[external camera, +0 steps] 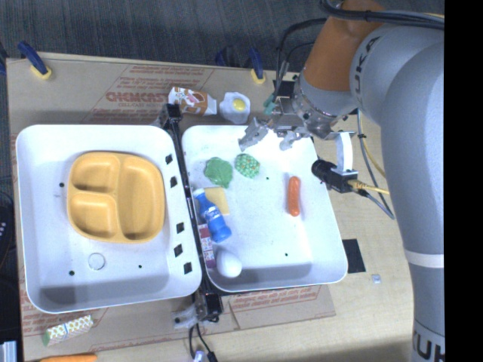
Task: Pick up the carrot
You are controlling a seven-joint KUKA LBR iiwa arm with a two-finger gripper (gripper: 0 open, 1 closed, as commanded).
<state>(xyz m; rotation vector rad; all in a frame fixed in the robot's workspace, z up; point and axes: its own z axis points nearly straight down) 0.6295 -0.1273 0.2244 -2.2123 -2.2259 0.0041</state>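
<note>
With our gripper (269, 133) spread open and holding nothing over the far edge of the right bin (326, 232), we should swing nearer and right to the carrot (293, 196), set the 2 fingers across its width, then close.

"CHEMCAST" on cardboard (136, 96); "KU" on arm (423, 202).

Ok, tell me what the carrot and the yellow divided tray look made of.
Carrot: likely moulded plastic toy, judging by its uniform orange and smooth, slightly shiny skin. Yellow divided tray: probably plastic too, with rounded moulded compartments and a soft sheen. Neither is certain from this view.
</note>
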